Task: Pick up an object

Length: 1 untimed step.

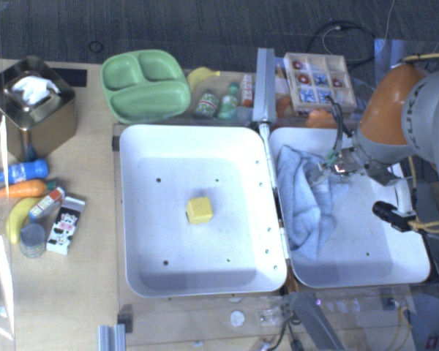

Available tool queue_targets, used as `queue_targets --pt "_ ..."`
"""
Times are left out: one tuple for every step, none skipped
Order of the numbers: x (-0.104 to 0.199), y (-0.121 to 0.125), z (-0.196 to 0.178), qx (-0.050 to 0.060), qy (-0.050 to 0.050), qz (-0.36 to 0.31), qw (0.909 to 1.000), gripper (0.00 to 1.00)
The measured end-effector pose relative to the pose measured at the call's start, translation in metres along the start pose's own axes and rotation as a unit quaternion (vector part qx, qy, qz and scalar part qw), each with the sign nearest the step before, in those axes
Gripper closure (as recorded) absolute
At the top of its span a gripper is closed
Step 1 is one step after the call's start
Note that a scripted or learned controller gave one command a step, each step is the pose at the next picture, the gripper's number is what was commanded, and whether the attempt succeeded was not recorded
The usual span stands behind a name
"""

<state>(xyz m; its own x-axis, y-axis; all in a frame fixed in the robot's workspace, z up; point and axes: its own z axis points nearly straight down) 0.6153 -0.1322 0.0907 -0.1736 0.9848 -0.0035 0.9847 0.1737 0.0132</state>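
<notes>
Mostly hidden: gripper (335,168) low over blue cloth (305,203) in right bin (395,265); opening and hold unclear.

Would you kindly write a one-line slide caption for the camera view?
Gripper over a blue cloth in the right bin; a yellow block lies in the left bin.

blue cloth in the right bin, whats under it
The blue cloth lies crumpled along the left side of the right bin, on its white floor. The gripper is at its upper edge. Anything beneath the folds is covered, so I cannot tell.
</notes>
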Motion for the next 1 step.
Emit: queue_targets --pt "0.0243 0.0594 0.0021 0.007 0.002 -0.041 0.9991 0.0"
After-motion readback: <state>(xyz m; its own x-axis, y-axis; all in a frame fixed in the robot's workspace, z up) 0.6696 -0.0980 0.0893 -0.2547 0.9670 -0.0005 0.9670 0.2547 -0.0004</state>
